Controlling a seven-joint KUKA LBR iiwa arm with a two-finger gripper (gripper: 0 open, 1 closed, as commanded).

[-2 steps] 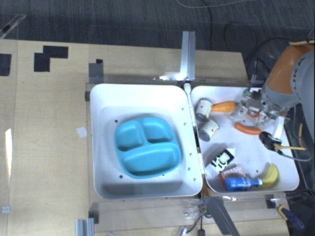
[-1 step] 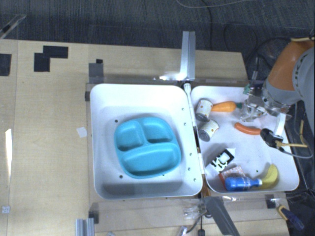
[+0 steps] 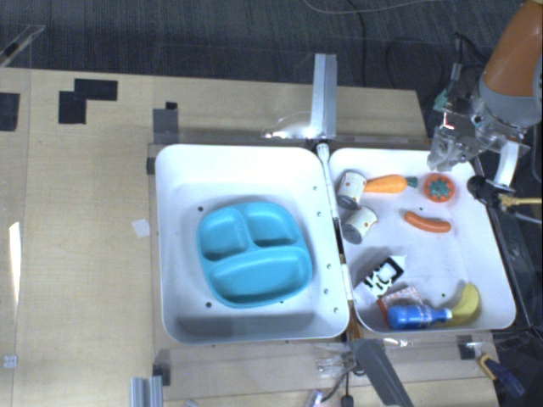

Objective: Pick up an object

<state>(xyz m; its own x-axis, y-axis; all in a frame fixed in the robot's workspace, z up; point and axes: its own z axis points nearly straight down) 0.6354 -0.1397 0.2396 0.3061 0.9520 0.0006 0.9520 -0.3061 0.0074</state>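
My gripper (image 3: 443,157) hangs over the back edge of the right bin (image 3: 488,253), just above a small round orange thing with a teal centre (image 3: 439,188). Nothing shows between its fingers. In the same bin lie a toy carrot (image 3: 387,185), a sausage-like orange piece (image 3: 427,222), two small pale cups (image 3: 350,184) (image 3: 360,221), a black-and-white card (image 3: 383,273), a blue bottle (image 3: 416,316) and a banana (image 3: 464,304).
The left bin (image 3: 174,227) holds a blue divided plate (image 3: 253,253). A metal post (image 3: 325,91) rises at the back between the bins. A divider rim (image 3: 333,227) separates the two bins.
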